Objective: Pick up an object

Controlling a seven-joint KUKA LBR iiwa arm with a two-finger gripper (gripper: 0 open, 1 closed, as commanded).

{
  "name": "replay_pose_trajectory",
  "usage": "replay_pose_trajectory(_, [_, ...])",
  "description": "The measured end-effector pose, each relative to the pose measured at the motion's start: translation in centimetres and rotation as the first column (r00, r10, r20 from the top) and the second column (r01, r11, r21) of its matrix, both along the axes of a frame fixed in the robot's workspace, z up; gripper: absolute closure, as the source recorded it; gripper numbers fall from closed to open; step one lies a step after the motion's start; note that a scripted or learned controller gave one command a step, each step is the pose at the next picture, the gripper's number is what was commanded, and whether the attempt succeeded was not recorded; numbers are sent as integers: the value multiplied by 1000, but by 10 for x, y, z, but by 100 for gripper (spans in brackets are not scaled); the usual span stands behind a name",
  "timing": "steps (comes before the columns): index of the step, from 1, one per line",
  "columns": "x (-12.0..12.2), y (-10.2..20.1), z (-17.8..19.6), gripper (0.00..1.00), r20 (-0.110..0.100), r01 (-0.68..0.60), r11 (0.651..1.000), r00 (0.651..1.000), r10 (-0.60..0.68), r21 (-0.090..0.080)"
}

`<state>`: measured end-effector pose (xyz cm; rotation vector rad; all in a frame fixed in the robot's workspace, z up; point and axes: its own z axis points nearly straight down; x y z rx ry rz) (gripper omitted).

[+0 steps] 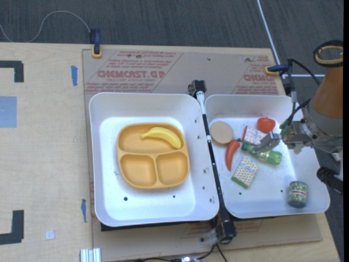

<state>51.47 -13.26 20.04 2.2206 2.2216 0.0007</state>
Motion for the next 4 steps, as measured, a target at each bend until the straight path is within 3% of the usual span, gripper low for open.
replay_pose_trajectory(1, [-28, 14, -104, 0, 5, 2, 1000, 1000, -2, 0])
replay_pose_trajectory(2, [-33, 33, -113, 0, 8, 2, 1000, 1000, -2, -4])
replay_pose_trajectory(3, [-31, 28, -100, 100, 20, 6, 1000, 1000, -6, -14])
replay_pose_trajectory(4, [-35, 108, -16, 100, 0, -1, 1000, 1000, 1, 1])
